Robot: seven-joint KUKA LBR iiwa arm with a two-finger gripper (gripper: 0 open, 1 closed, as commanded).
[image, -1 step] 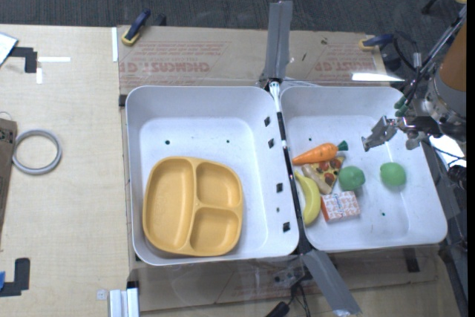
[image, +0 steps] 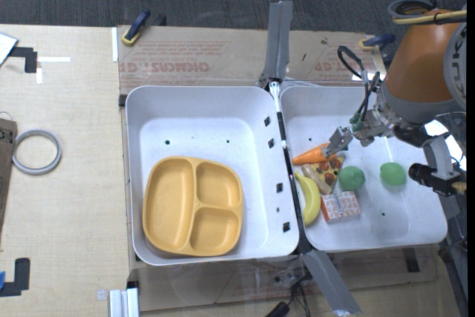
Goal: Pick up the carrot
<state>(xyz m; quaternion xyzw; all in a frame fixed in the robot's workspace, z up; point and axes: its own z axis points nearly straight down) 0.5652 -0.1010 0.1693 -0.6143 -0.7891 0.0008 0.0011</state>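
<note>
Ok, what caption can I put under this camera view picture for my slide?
Robot hand over the carrot in the right bin, yellow plate in the left bin.

Bench clutter around the two white bins

A yellow divided plate (image: 194, 206) lies in the left bin (image: 148, 115); a banana (image: 309, 198), two green balls (image: 352, 177) and a small carton (image: 341, 207) lie in the right bin (image: 386, 230).

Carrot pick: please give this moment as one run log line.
hand at carrot thick end | right bin | carrot not lifted
</note>
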